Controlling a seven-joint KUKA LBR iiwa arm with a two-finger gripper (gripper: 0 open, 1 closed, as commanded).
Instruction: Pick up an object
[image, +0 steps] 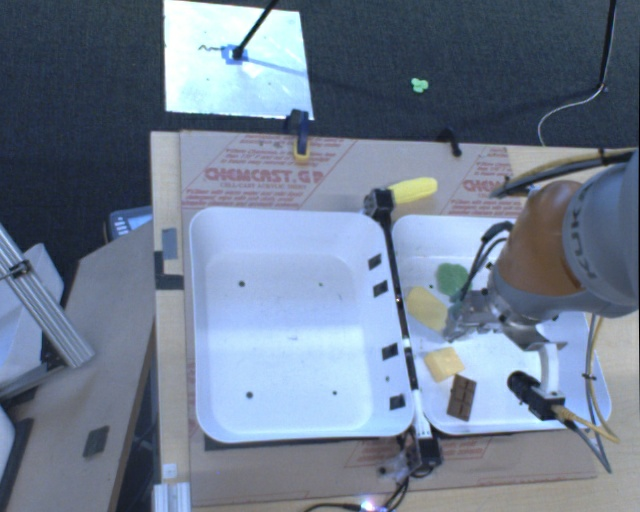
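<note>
— Where is the arm (575, 245) from where you sit?

— I see it reaching over the right bin (428, 232), its orange band above the bin's far half. The gripper (462, 322) is low inside that bin, just right of the divider between the two bins.

— Open or shut?

— I cannot tell; the wrist body hides that part from me.

— And the things to pick?

— All in the right bin. A yellow block (426, 306) lies against the bin's left wall, touching or just beside the gripper. A green object (451, 274) sits just beyond it, toward the far wall. A smaller yellow piece (444, 362) lies nearer the bin's front, and a brown chocolate-like bar (461, 396) is just beside it at the front wall.

— The left bin (290, 325)?

— It lies just left of the right bin, their walls touching.
</note>
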